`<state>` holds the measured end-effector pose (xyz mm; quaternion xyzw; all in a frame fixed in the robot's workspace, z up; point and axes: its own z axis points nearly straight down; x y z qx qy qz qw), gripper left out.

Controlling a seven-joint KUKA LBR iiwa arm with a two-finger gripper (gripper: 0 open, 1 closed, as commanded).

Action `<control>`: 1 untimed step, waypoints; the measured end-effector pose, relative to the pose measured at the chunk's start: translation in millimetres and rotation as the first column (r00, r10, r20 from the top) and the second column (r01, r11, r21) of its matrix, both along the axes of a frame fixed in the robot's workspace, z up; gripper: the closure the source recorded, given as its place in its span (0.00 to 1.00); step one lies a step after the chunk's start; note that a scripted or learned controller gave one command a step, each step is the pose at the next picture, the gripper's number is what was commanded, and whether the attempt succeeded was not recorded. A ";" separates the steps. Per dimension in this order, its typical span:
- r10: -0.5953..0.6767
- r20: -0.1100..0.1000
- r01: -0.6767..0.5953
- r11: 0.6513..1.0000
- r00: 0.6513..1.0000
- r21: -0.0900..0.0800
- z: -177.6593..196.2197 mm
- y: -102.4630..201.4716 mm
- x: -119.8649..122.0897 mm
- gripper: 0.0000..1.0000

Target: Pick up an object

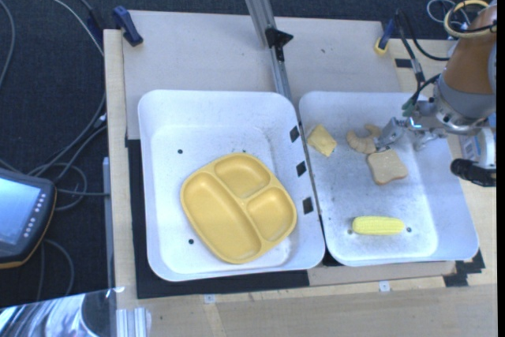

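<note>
Looking at the right bin [450, 229], we found the bread slice [387, 167] lying flat near its middle, just below and left of our end effector [392, 134], whose finger state we could not tell. Beside it sat a small tan piece [362, 142] and a yellow chunk [321, 141]; a corn cob [378, 226] lay crosswise nearer the front. A yellow divided plate [238, 206] filled the left bin [158, 122].

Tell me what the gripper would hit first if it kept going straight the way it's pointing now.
Probably the small tan food piece just left of the gripper, which points left and down into the right bin. Depth is unclear, so it might pass over it.
</note>
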<state>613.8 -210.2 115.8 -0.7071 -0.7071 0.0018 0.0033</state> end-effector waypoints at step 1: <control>0.000 0.004 0.000 1.000 1.000 0.000 -23.8 0.6 0.2 0.00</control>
